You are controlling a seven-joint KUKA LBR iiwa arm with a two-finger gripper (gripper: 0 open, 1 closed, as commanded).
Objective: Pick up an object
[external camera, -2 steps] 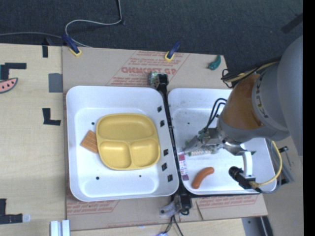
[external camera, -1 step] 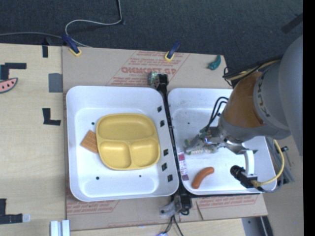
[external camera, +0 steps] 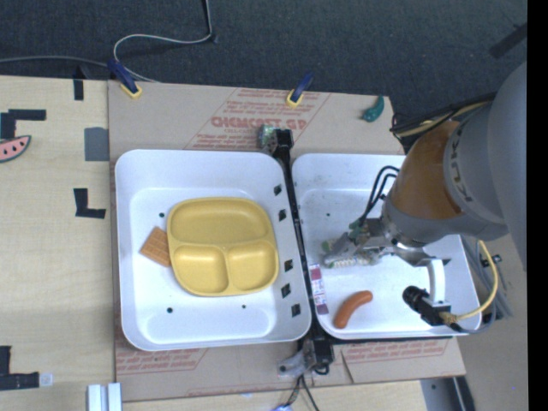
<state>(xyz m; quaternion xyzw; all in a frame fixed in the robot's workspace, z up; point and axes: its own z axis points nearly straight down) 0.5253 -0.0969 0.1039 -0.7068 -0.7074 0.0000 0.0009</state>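
Reaching low into the right bin [external camera: 377, 171], the gripper [external camera: 342, 251] holds nothing that can be judged, so next it must move toward five o'clock to the sausage [external camera: 353, 308].

2 bins sit side by side on the desk [external camera: 51, 229]. In the left bin [external camera: 137, 315] lies a divided plate [external camera: 223, 245], with a flat cracker-like piece [external camera: 156, 247] tucked against its left edge. In the right bin [external camera: 377, 328] the end effector [external camera: 342, 251] hangs left of centre, a sausage [external camera: 353, 308] lying nearer the front, apart from it.
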